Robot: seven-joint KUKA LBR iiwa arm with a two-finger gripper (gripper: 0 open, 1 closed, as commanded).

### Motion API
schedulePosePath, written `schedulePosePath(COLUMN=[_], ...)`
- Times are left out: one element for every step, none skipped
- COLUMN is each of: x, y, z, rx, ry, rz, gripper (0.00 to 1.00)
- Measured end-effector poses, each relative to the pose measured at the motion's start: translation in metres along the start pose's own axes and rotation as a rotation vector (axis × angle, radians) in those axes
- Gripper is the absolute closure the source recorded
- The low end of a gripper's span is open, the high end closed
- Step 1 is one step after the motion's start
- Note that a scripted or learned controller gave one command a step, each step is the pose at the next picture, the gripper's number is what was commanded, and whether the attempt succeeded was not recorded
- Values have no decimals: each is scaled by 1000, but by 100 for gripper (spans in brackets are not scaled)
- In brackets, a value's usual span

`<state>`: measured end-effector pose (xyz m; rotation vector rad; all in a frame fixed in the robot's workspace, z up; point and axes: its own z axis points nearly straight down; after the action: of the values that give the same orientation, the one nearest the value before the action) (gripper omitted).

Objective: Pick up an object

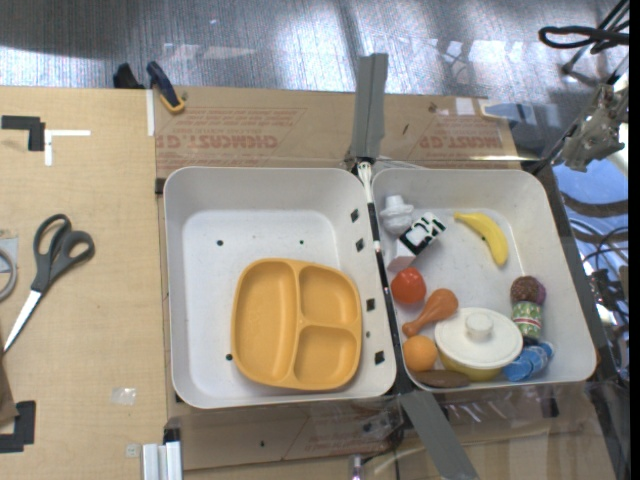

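The yellow plastic banana (485, 236), lying alone well above the cream round lidded pot (478, 343), seems the easiest pick, so the gripper (597, 128), far up-right of that pot and open or closed I cannot tell, should close across its narrow middle.

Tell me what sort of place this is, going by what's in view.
Most likely a robot-manipulation lab bench, not a kitchen: two shallow white bins sit side by side on cardboard, toy food such as a banana and a drumstick fills one, and scissors lie on the bench.
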<state>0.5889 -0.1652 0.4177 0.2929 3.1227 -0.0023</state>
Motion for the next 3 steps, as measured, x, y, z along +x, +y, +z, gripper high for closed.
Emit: schedulePosePath(x=[7, -15, -33], y=[19, -55, -12], z=[103, 70, 175], rx=[-1, 0, -3], ry=[2, -1, 2], rz=[45, -297, -384], gripper=[100, 100, 100])
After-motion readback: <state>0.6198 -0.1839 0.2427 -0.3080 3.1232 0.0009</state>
